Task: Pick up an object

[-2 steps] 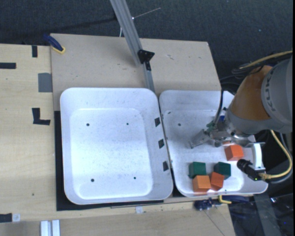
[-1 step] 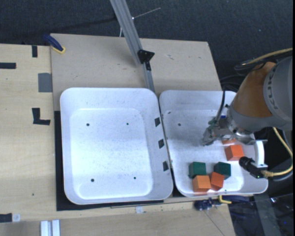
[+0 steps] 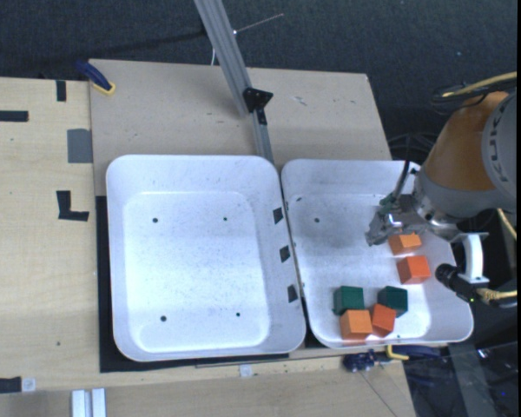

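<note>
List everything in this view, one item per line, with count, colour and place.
Orange blocks: four, orange; right bin, two by the gripper, two at the near edge.
Green blocks: two, dark green; right bin, near edge, beside the lower orange pair.
Left bin: one, white; left half of the bench.
Right bin: one, white; right half, touching the left bin.
Metal pole: one, grey; slanting across the bench above the bins.
Clamp: one, blue and yellow; bench's far left corner.
Arm: one, grey with orange band; entering from the right.
Gripper: one, dark; over the right bin, beside an orange block.

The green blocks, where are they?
Both green blocks sit in the right bin, near its front edge, just above two orange blocks.
</note>
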Controlling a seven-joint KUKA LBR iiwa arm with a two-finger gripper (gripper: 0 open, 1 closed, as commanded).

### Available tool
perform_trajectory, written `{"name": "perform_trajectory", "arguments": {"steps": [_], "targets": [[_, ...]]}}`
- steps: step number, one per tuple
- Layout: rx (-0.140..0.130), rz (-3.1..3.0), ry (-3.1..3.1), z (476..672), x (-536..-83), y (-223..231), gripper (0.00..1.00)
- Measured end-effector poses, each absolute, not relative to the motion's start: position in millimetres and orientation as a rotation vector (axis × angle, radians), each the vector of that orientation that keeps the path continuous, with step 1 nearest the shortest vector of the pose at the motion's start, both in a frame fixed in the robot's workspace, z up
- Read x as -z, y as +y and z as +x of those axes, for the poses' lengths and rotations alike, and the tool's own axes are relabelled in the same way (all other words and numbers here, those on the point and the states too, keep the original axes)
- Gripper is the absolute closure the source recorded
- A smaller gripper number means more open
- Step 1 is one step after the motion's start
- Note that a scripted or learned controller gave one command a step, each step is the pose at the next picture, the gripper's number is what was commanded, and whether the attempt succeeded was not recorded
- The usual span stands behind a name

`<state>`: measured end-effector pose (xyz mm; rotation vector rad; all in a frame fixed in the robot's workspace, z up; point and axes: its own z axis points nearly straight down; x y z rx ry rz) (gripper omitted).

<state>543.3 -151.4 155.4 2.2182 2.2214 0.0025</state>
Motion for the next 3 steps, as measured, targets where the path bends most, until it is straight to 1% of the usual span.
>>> {"name": "perform_trajectory", "arguments": {"steps": [1, 2, 3], "targets": [[-0.003, 2.217, 2.220, 536.3, -211.9, -156.6, 1.00], [-0.001, 2.220, 2.223, 536.8, -220.6, -156.2, 1.00], [0.000, 2.216, 2.231, 535.4, -215.2, -95.0, 1.00]]}}
